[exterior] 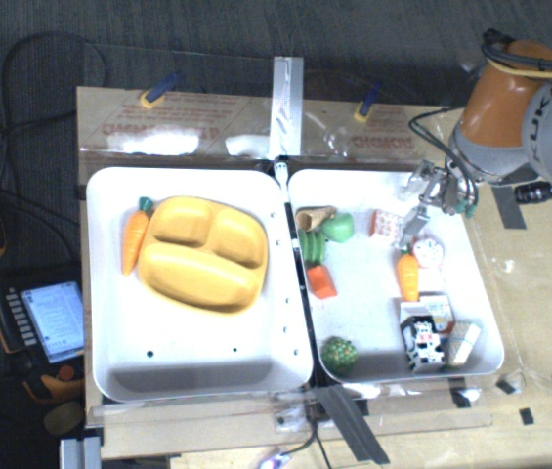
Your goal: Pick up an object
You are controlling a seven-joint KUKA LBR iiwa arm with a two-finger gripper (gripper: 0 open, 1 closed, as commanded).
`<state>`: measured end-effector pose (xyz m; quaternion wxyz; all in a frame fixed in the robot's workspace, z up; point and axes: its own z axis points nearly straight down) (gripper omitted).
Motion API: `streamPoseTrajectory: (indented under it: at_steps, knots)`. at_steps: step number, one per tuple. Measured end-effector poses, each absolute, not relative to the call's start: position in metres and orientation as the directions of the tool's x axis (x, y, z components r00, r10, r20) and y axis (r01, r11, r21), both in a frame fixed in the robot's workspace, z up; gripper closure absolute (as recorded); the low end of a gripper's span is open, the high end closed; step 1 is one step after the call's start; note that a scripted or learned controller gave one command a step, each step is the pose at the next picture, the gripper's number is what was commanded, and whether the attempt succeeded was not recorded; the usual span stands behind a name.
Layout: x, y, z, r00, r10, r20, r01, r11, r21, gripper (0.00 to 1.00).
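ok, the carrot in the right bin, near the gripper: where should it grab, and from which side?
Likely mid-body, from above. The carrot lies flat on the right bin floor, long axis running roughly near-to-far in the camera view, so fingers should close across its narrow width. The gripper sits just beyond its far end; a small round white item crowds that end, so stay central.

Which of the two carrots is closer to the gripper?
The carrot in the right bin, lying just below the gripper. The other carrot lies in the left bin, beside the yellow tray.
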<state>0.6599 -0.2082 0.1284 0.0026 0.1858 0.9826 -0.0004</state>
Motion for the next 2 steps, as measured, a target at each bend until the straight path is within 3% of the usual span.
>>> streamPoseTrajectory:
  at_steps: [1,2]
  knots:
    - [0.604,-0.179,0.099,-0.874,0.484,-0.036,0.484,0.875,0.009,0.0]
    - [0.557,-0.166,0.099,-0.799,0.6,-0.038,0.6,0.8,0.017,0.0]
